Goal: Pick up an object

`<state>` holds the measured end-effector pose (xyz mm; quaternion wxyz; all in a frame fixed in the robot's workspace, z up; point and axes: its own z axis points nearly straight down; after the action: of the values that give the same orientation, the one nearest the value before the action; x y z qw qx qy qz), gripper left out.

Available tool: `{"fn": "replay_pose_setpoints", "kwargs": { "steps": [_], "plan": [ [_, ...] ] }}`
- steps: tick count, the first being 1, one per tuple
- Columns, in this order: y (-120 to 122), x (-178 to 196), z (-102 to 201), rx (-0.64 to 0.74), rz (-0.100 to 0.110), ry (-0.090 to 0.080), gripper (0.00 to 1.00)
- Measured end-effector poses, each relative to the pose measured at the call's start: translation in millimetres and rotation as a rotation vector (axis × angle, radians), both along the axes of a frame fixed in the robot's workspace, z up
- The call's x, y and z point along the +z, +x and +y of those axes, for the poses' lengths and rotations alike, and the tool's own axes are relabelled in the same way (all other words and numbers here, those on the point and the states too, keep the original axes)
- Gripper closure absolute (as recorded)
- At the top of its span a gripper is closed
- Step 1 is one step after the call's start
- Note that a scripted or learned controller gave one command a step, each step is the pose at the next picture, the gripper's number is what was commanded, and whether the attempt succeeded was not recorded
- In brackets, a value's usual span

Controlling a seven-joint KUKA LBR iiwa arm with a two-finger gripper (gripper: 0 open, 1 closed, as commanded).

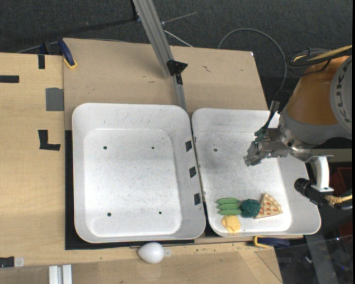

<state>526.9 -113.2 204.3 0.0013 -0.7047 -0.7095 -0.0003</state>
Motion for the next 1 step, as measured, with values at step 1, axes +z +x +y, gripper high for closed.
{"fn": "replay_pose_setpoints", "kwargs": {
  "steps": [1],
  "plan": [
    [14.6,-0.6,55.4,0.001,0.0,0.0,1.0]
  ]
}}
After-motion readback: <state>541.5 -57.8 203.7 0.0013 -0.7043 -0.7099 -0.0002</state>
